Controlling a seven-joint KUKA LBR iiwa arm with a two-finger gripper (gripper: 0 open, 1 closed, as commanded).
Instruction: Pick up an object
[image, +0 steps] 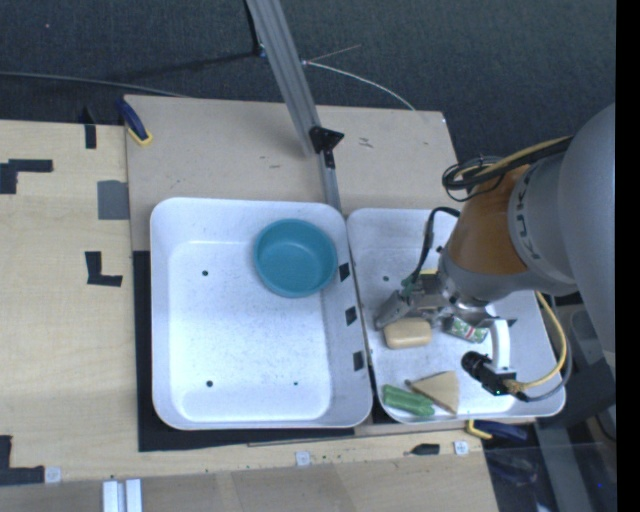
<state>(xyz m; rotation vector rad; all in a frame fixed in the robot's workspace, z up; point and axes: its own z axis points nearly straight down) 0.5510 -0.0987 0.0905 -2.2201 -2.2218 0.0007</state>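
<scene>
A pale wooden worktop (60, 300) carries a lighter board with two shallow white bins side by side, set on a dark mat; beyond the worktop's far edge lies dark carpeted floor. Black tape marks dot the wood well to the left, and a slim metal pole (290, 80) slants down from the top to the seam between the bins.

The grey arm (560, 210), with its orange band (485, 235) above the wrist, comes in from the right and bends down over the right bin (375, 235). The hand (400, 308) hangs low over the middle of that bin, pointing toward the divider between the bins. How far apart it is set I cannot tell, as the wrist and dark fittings crowd it, and nothing is clearly seen gripped.

A tan block (407, 333) lies just below the hand, touching or nearly touching it. Further toward the bin's near edge sit a tan wedge (438, 388) and, just beside it, a green object (408, 402). A small green-and-white item (466, 327) rests under the wrist, to the right of the hand.

The left bin (180, 330), well away past the divider, holds a blue bowl (294, 257) upright near its far right corner.
</scene>
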